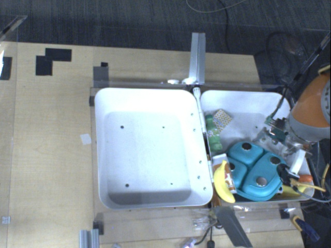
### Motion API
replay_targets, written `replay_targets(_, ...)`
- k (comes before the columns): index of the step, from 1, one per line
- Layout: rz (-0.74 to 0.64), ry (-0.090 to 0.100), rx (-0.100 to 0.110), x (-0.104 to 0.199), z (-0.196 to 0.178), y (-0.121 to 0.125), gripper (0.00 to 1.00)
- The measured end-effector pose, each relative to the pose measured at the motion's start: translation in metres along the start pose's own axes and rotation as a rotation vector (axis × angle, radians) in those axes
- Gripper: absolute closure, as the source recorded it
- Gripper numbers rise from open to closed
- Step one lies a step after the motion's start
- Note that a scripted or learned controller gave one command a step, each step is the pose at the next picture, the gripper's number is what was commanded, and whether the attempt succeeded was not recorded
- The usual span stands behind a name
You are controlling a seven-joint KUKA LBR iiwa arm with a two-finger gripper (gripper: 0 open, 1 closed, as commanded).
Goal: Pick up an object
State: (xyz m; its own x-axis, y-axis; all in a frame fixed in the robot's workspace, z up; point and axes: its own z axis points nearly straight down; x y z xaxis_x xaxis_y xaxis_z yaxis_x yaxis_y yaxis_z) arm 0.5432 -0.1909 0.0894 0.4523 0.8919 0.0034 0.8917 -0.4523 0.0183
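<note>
Altogether two bins [150, 99], one banana [221, 184].

Glossy teal plastic toy [252, 172] — matt white bins [145, 143].

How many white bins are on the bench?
2. The left bin sits mid-bench; the right bin touches its side and holds a teal toy and a banana.
</note>
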Motion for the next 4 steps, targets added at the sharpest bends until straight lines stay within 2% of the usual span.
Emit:
replay_targets(1,-0.156,0.0,0.007,0.011,0.001,0.029,0.0)
replay_targets(2,-0.391,0.001,0.009,0.056,0.003,0.068,0.0)
replay_targets(3,-0.361,0.0,0.012,0.021,-0.048,0.042,0.0)
replay_targets(4,0.016,-0.003,0.015,0.004,-0.06,-0.004,0.0)
